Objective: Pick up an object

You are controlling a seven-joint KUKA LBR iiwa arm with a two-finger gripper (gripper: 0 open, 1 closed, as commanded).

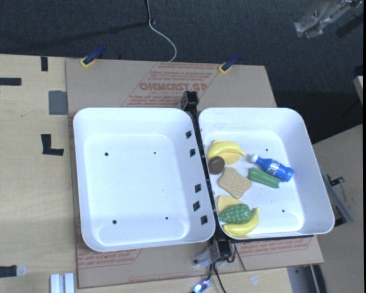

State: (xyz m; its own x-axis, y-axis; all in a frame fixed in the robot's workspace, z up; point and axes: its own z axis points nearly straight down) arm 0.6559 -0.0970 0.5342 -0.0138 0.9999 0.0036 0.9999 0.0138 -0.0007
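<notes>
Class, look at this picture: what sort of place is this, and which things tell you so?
Probably a robotics lab test bench: two white bins clamped on cardboard, toy food such as a banana and a bottle, and a robot gripper overhead.

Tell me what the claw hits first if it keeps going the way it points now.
The claw points down-left, high over the dark floor. Its line seems to reach the right bin's far rim first, though depth is unclear from this view.
</notes>
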